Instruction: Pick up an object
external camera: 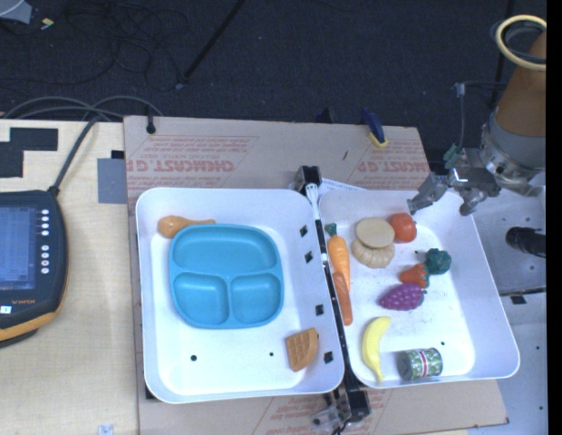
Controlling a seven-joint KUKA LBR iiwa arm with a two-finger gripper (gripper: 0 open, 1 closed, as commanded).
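Note:
My gripper (447,198) hangs open over the back right corner of the right bin (485,333), with nothing between its fingers. Just below and left of it lies a red tomato (404,227) beside a tan burger bun (373,242). An orange carrot (340,277) runs along the bin's left wall. Purple grapes (402,296), a small red piece (414,275) and a green broccoli (437,261) sit mid-bin. A yellow banana (375,346) and a small can (420,363) lie near the front.
The left bin (154,333) holds a blue divided plate (227,275), a drumstick (179,226) at the back left and a piece of toast (302,348) at the front right. A teach pendant (18,261) lies on the bench at far left.

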